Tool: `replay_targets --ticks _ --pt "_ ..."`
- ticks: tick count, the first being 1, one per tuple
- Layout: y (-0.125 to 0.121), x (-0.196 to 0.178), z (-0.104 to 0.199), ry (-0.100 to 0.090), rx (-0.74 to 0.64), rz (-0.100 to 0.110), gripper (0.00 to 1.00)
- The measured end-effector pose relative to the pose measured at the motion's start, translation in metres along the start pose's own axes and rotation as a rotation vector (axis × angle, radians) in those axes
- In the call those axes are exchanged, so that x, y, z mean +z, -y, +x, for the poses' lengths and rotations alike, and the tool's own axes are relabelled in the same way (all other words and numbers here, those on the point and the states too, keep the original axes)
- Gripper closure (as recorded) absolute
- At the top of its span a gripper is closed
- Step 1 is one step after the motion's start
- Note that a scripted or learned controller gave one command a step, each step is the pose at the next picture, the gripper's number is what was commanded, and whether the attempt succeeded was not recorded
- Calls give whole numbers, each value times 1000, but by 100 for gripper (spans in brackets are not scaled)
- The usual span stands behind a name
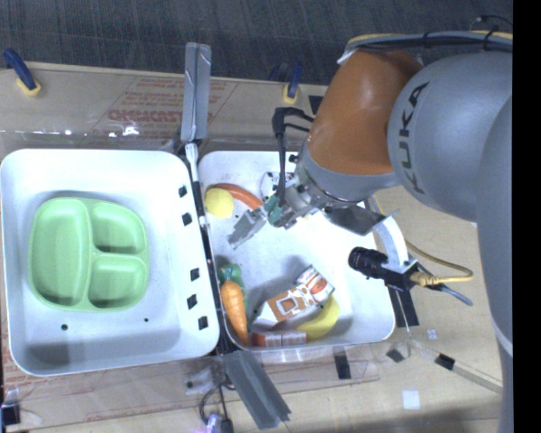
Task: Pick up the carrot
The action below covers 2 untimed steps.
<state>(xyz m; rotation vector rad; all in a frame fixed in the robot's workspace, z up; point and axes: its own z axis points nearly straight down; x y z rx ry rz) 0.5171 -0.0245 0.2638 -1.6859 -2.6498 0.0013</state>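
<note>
The tool (257, 221) hovers with fingers spread in the right bin (371, 327), apart from the carrot (233, 308) lying by the bin's left wall.

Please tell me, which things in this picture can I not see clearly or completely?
- Gripper: its fingers are small and blurred in the camera view, so open or shut cannot be told.
- Carrot: its lower tip is hidden by the right bin's front rim.
- Banana: partly covered by the small carton.
- Orange object behind the lemon: partly hidden, so its identity is unclear.
</note>
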Motion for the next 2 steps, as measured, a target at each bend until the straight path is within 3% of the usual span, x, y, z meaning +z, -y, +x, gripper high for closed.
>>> replay_targets --ticks 1,2 --pt "27 71 36 -2 -339 2 0" --pt "0 73 89 0 -349 0 0"
